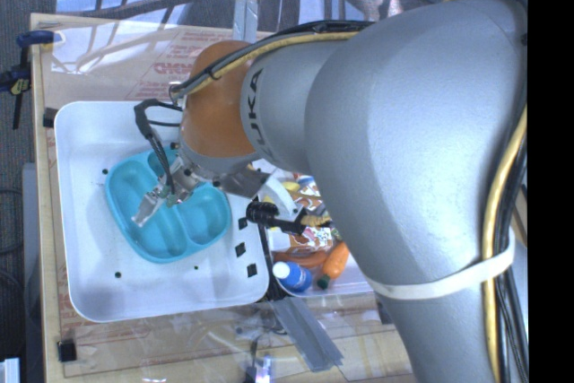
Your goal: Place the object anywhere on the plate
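Note:
A light blue plate [202,227] with several compartments lies in the left white bin [81,220], slightly left of its middle. My gripper [158,202] hangs low over the plate's middle, reaching in from the right under the arm's orange band. I cannot make out any object between its tips or lying on the plate. The big grey arm hides the right part of the scene.
The right bin [269,287] is mostly covered by the arm. At its near left corner lie an orange carrot-like piece [334,261], a blue-capped white item [291,276] and a colourful packet [309,224]. Cardboard [134,58] lies behind the bins.

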Available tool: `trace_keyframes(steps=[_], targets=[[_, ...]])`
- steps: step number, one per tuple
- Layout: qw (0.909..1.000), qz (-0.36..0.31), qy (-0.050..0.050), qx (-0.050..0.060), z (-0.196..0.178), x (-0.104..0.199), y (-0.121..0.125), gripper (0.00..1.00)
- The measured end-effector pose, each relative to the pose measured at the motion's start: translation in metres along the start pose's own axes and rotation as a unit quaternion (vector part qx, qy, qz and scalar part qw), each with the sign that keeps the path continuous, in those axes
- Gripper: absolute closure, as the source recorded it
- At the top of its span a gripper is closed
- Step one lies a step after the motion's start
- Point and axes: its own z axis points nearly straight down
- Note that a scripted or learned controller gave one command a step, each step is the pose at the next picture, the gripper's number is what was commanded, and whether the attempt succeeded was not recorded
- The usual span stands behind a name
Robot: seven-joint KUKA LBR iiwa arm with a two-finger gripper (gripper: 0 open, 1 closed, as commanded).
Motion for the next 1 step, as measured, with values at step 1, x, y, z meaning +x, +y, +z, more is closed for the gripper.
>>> trace_keyframes(steps=[1], targets=[[0.9979, 0.064, -0.001, -0.002, -0.0719, -0.0167, 0.0069, 0.00]])
